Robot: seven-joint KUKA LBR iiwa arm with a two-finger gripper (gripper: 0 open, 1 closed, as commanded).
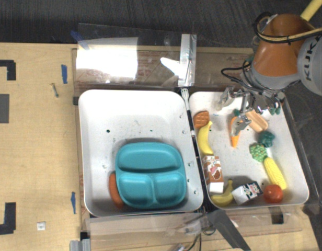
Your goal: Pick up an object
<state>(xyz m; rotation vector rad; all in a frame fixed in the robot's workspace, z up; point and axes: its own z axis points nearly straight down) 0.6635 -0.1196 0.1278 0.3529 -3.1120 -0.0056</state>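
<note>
My hand hangs over the far part of the right bin, reaching in from the right. I cannot tell how it is set. Just under it lie a small carrot and a pale orange piece; I cannot tell whether I touch either.

Along this bin's left wall lie a brown bread piece, a banana and a small carton. Near the front are a second banana, a milk carton, a tomato, and a corn cob.

The left bin holds 1 teal divided tray.
</note>
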